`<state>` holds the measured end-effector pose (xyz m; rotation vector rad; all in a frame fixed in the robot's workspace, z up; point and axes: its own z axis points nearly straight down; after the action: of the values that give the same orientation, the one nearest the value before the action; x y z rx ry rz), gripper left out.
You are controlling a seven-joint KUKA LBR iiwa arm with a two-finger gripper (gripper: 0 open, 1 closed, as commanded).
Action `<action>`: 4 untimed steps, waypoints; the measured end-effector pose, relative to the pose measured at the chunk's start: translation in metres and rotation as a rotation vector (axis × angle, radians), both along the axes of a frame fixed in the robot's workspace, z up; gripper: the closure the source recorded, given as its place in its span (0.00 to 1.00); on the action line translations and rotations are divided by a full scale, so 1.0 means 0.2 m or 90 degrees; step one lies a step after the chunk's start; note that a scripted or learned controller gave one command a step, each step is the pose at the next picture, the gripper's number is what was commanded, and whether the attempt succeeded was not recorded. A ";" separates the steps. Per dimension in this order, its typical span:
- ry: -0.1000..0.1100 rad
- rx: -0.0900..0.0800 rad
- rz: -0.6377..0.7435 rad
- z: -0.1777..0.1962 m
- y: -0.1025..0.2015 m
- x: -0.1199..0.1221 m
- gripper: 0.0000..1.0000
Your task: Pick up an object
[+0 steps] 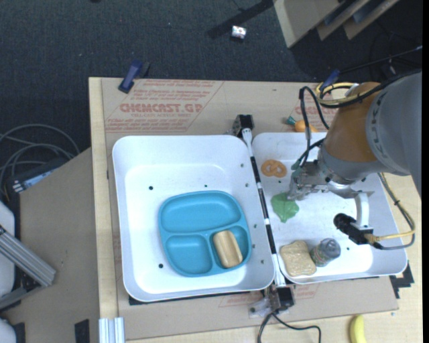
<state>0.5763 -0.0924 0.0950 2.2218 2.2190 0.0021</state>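
Green object [286, 208] lies in the right bin [382, 264], just under the gripper [299, 188], whose grip state I cannot tell; leftward, a blue divided tray [198, 221] in the left bin [134, 201] carries a tan roll [227, 248]; rightward, a beige sponge [297, 259] touches a grey jar [326, 251].

The desk [107, 201], topped with printed cardboard, is set on dark carpeted floor [60, 40]. Coiled cables [27, 157] are seen at left; a pale cabinet [335, 20] is seen at upper right.
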 end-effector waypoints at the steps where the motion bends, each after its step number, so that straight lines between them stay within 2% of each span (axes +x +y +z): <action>1: 0.000 -0.001 0.000 0.20 -0.08 -0.02 1.00; 2: 0.000 0.000 0.001 0.20 -0.08 -0.03 0.00; 3: 0.001 0.001 0.000 -0.05 -0.02 -0.05 0.00; 4: 0.000 0.000 0.000 0.00 -0.02 -0.05 1.00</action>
<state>0.5669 -0.0966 0.0953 2.2220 2.2188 0.0033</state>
